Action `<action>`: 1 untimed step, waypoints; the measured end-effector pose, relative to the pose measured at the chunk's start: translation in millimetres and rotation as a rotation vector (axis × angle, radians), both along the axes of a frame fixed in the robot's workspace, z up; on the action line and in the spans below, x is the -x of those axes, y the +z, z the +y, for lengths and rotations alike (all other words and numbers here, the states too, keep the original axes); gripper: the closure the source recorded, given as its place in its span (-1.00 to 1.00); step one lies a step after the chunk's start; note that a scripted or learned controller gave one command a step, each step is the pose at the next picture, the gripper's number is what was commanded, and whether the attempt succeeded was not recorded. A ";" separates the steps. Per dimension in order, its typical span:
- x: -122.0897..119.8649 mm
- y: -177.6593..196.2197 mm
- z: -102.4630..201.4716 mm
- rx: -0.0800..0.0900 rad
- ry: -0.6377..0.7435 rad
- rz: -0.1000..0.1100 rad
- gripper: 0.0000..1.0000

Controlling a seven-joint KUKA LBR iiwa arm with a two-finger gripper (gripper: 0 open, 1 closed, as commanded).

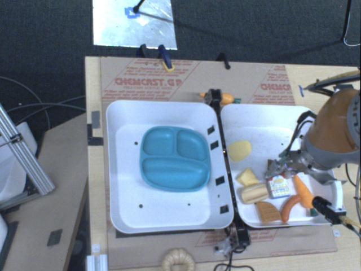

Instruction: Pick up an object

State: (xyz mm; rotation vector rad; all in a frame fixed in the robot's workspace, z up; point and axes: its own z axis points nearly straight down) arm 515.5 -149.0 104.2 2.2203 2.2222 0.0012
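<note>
— Two white bins sit side by side on the bench (186,72). What does the left bin (121,168) hold?

— One thing: a blue plate (175,158) with three compartments, lying flat near the middle of the bin floor.

— And the right bin (256,117)?

— Seven pieces of toy food, all gathered in its lower half. Largest first: one long bread roll (254,193) near the divider; one pale yellow round piece (239,149) lying apart from the rest, higher up; one orange carrot (303,190); one curved orange sausage (286,207) just below the carrot; one brown wedge like a slice of toast (269,212) touching the bin's lower wall; one small white box with a printed label (277,186) between the roll and the carrot; and one small yellow wedge (246,176) just above the roll.

— Where is the arm?

— It reaches in from the right, its orange band over the right bin's far side. The gripper (277,167) sits low over the pile, just above the small box.

— Is it holding anything?

— I cannot tell. The dark metal at the tip is a blur against the box, so whether it is spread or closed is not clear, and nothing shows plainly lifted off the bin floor.
</note>
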 end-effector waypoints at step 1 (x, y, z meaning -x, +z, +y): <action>-9.4 50.6 6.3 0.002 0.004 -0.005 1.00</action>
